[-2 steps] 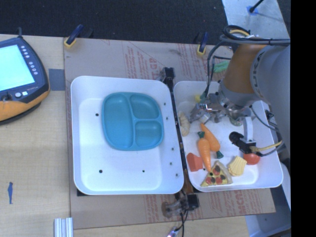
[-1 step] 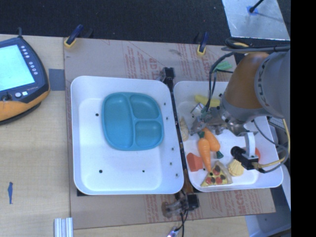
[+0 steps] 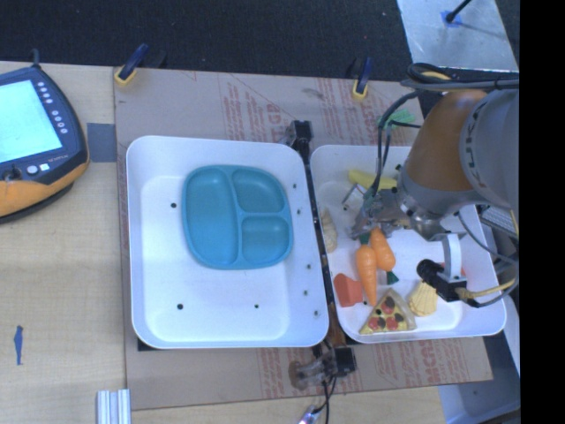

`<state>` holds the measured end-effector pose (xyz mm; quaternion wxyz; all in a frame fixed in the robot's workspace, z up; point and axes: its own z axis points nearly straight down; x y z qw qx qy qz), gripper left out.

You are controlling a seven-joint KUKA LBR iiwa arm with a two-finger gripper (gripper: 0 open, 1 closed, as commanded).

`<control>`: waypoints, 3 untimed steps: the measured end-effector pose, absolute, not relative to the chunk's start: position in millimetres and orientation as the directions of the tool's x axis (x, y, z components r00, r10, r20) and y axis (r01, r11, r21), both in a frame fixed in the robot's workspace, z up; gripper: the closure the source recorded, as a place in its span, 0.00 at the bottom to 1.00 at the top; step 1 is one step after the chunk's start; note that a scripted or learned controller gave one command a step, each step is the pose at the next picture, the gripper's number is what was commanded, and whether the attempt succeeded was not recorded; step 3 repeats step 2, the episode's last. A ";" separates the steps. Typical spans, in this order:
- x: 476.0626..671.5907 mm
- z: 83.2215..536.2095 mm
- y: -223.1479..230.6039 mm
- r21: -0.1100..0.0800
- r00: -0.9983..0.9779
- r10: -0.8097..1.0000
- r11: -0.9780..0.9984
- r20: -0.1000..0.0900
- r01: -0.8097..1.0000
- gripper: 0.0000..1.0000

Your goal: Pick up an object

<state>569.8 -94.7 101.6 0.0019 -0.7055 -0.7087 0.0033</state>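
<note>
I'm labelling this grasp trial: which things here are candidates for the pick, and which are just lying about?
Job:
gripper
carrots
pizza slice
corn cob
right bin

Lying about:
blue divided plate
left bin
teach pendant
clamps

Grey arm (image 3: 459,153) reaching from right, wrist bent down, tool (image 3: 369,223) low.

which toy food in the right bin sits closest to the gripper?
The orange carrot, lying just below the gripper. The pizza slice and corn piece lie farther toward the bin's near edge.
</note>
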 end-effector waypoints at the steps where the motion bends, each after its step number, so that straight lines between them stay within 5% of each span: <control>1: 527.8 192.2 -74.1 -0.003 -0.003 1.000 0.003 0.001 1.000 1.00; 2: 487.1 237.6 -78.2 -0.002 0.000 1.000 0.000 0.000 1.000 1.00; 3: 487.1 237.6 -78.2 -0.002 0.000 1.000 0.000 0.000 1.000 1.00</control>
